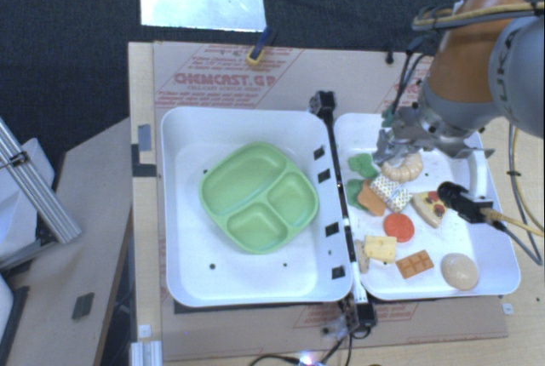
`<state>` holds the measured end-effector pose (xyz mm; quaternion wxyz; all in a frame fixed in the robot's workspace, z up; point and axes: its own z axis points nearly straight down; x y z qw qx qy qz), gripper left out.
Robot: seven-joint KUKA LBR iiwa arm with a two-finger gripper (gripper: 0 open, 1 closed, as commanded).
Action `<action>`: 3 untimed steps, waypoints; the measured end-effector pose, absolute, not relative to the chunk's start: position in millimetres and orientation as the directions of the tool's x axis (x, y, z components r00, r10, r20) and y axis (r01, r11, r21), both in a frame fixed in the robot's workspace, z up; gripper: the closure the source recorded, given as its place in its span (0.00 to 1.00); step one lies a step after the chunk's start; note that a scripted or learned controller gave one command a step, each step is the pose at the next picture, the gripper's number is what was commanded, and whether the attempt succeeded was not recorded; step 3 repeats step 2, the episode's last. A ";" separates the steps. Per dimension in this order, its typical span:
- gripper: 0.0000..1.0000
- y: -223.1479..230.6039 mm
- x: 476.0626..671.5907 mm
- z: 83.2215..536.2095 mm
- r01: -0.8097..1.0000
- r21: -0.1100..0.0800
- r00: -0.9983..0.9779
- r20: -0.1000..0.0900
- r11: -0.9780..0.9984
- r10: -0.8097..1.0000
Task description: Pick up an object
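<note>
End effector (398, 150) hangs low at twelve o'clock in the right white bin (498, 271), metal tip touching a ridged tan pastry (404, 168), grip state impossible to tell, while the glossy green three-compartment plate (259, 197) sits mid left bin (183, 271).

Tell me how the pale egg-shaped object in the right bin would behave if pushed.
The pale egg-shaped object looks rounded and smooth, so it would probably roll rather than slide. Its curved sides may slip from a pinch. It lies near the right bin's front wall, which could stop it.
</note>
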<state>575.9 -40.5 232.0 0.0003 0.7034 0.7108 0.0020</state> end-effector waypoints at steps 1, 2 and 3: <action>1.00 18.8 589.6 231.5 1.000 0.002 -0.010 0.003 0.010 1.000; 1.00 3.6 595.8 218.1 1.000 0.000 0.000 -0.001 0.000 1.000; 1.00 3.6 595.8 218.1 1.000 0.000 0.000 -0.001 0.000 1.000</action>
